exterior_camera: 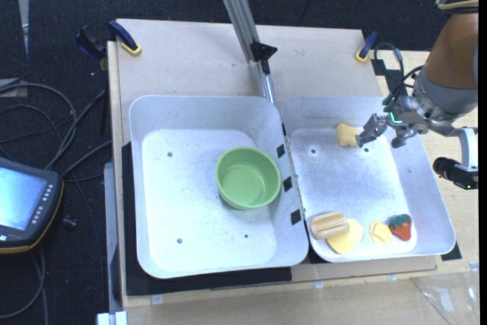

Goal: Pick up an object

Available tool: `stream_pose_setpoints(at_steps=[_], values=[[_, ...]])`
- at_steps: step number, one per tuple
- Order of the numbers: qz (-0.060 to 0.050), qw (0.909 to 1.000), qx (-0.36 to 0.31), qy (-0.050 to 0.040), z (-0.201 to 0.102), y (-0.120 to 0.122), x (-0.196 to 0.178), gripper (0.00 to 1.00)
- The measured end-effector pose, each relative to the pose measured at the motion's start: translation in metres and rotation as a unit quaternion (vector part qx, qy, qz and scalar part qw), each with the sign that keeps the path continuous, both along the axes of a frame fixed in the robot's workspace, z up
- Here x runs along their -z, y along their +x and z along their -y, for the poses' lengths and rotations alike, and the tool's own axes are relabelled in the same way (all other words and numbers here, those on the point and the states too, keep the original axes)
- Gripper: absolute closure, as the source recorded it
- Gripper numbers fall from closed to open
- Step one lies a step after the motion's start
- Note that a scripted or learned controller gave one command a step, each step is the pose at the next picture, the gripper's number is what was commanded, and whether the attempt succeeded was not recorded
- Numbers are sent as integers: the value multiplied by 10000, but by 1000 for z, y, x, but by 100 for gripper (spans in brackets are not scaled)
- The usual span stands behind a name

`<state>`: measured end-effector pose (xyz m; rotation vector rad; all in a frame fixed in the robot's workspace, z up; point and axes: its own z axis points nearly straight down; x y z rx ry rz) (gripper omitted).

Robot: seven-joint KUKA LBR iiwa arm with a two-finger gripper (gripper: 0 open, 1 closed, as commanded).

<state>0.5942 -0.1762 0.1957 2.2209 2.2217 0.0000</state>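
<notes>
In the right bin (426,186), a small yellow piece (348,135) lies near the far wall. My gripper (385,133) hovers just to its right, over the bin's far right part. It is open, with one dark finger (370,131) close beside the yellow piece and nothing between the fingers. Along the near edge of the same bin lie a tan bun-like piece (329,224), a pale yellow round piece (345,239), a small yellow chunk (380,231) and a red strawberry (401,227). A green bowl (247,177) stands upright in the left bin (163,164).
A slanted metal pole (236,0) rises from the bench behind the bins' shared wall. Blue-and-yellow clamps (125,38) (367,46) grip the board's far corners. A handheld screen (23,202) lies off the bench at the left.
</notes>
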Motion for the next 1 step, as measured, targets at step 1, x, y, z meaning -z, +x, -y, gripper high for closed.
stream_pose_setpoints(at_steps=[1], values=[[-1,10000,0,0,0,0,0,0]])
